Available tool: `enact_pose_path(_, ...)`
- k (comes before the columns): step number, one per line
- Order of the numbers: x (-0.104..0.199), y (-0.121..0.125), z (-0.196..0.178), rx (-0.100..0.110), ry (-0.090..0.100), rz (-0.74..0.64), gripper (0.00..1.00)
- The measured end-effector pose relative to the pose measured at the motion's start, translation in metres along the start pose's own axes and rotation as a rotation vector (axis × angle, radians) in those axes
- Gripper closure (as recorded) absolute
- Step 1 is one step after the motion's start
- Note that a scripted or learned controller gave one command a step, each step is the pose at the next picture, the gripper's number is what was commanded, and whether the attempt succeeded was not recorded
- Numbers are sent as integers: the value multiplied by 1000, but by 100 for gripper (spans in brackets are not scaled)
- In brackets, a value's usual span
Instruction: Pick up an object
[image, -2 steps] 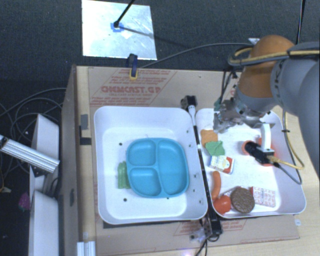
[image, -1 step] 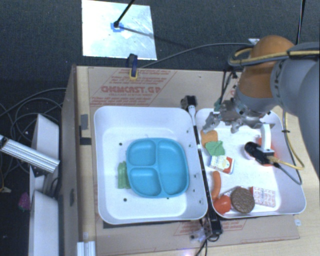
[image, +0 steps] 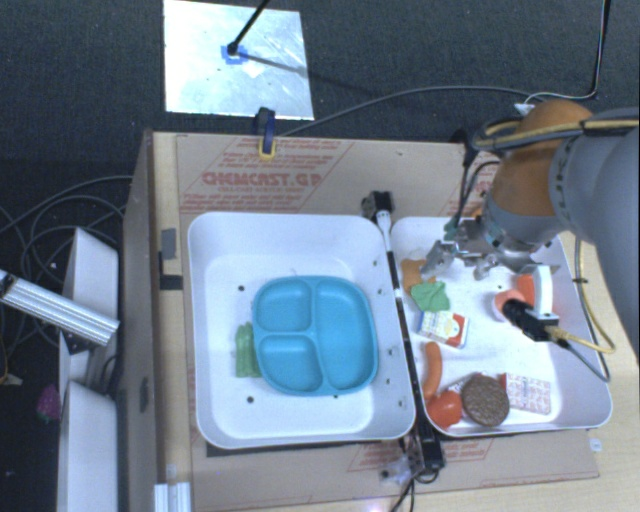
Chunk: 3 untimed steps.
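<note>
I am seeing two white bins: one blue plate (image: 314, 335) in the left, seven small things in the right bin (image: 580, 405). The hand (image: 462, 258) is hanging open, empty, over its top edge.

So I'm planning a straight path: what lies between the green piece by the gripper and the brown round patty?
In the camera view, between the green piece and the patty lies the small white-and-red carton, then bare bin floor.

Divided plate (image: 315, 335) in left bin (image: 210, 300); food items, perhaps toys, right bin (image: 590, 400).
</note>
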<state>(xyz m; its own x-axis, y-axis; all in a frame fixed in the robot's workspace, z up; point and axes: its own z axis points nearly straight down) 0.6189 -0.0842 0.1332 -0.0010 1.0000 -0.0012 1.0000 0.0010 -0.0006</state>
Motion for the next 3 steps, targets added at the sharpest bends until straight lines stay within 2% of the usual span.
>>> enact_pose_path(1,-47,18,-81,-6,-1,0,0)
enact_pose_path(2,-93,-11,-72,-2,-1,0,0)
enact_pose_path(3,-123,-13,-35,-2,0,0,0)
